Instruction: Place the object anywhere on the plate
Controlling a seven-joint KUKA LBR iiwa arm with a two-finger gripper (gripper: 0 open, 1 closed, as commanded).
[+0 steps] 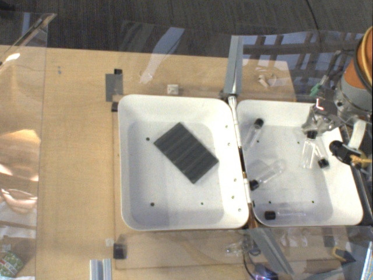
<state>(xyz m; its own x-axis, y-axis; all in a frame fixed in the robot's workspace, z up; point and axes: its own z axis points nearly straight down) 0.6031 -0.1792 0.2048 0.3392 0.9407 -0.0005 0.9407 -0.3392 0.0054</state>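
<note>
The plate is a dark grey ribbed rectangle lying at a slant in the left bin. Several clear tubes with black caps lie in the right bin. One tube is by the bin's left wall, another lies near the middle, and a third is along the front wall. My gripper hangs over the right bin's far right part, just above the upper end of a fourth tube. Nothing shows as lifted.
The grey arm with its orange band comes in from the right, over the right bin's far corner. A metal post stands behind the seam between the bins. Small brackets sit on the wooden bench around the bins.
</note>
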